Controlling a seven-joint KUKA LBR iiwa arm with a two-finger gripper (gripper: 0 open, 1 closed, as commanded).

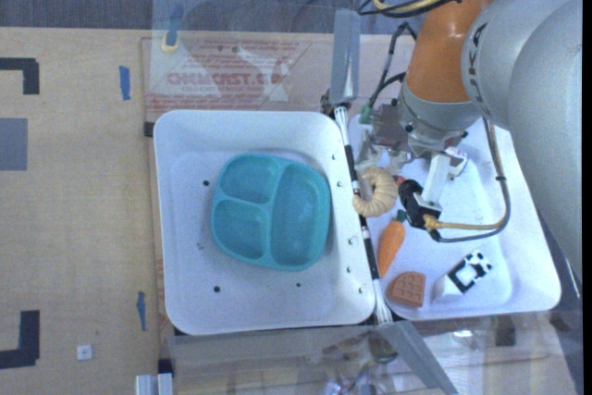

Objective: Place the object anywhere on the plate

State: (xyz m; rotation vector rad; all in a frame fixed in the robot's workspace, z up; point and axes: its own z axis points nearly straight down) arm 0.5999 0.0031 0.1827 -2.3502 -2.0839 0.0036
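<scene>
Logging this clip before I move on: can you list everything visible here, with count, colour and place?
divided plate: 1, teal, middle of left bin
left bin: 1, white, centre of bench
right bin: 1, white, beside left bin
doughnut: 1, beige, right bin by the divider, under the wrist
carrot: 1, orange, right bin below the doughnut
waffle: 1, brown, right bin front edge
checkered block: 1, black and white, right bin front
arm: 1, grey with orange band, over right bin
gripper: 1, above the doughnut

Grey arm (518, 79) reaches in from right, gripper (384, 164) low, pointing down
</scene>
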